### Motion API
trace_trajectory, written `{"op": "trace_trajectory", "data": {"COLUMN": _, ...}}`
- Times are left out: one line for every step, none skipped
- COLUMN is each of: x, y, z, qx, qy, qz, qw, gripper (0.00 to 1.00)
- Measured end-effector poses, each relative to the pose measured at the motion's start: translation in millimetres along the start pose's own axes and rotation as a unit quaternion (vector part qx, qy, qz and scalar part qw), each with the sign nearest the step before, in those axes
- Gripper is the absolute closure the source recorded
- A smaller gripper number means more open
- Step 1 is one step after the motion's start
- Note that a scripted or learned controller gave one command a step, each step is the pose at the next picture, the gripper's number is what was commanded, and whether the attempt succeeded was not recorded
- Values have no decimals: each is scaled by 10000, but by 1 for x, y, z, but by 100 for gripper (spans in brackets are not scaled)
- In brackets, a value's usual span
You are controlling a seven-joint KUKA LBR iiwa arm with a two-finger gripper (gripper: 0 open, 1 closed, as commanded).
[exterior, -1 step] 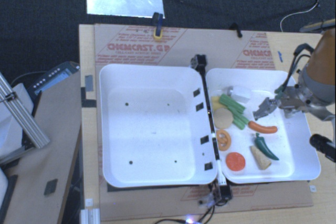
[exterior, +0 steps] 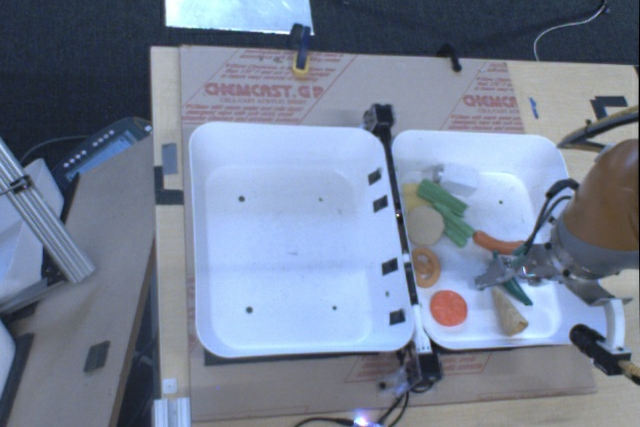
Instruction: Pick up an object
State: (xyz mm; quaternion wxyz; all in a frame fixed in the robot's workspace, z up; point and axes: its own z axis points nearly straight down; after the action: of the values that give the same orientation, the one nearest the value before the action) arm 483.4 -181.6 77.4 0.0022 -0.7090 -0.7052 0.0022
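The right bin (exterior: pixel 540 155) holds several small objects. A green ridged piece (exterior: pixel 445 207) lies near its middle, with a white block (exterior: pixel 460 180) behind it and a tan round piece (exterior: pixel 427 225) beside it. An orange ring (exterior: pixel 427 266) and a red disc (exterior: pixel 448 308) sit toward the front left. A tan cone (exterior: pixel 511 313) lies at the front, and an orange carrot-like piece (exterior: pixel 492 241) lies right of the green one. My gripper (exterior: pixel 500 275) is low in the bin between the carrot piece and the cone, right beside a small dark green object (exterior: pixel 519 292).
The left bin (exterior: pixel 210 155) stands beside the right one, with a black divider with clips (exterior: pixel 397 215) between them. The arm's wrist (exterior: pixel 605 215) hangs over the right bin's right edge. A cable (exterior: pixel 545 215) loops near the wrist.
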Motion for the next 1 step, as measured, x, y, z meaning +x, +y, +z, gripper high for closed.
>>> {"op": "trace_trajectory", "data": {"x": 3, "y": 4, "z": -18, "qx": -51, "qy": -4, "qz": -36, "qw": 10000, "gripper": 100}}
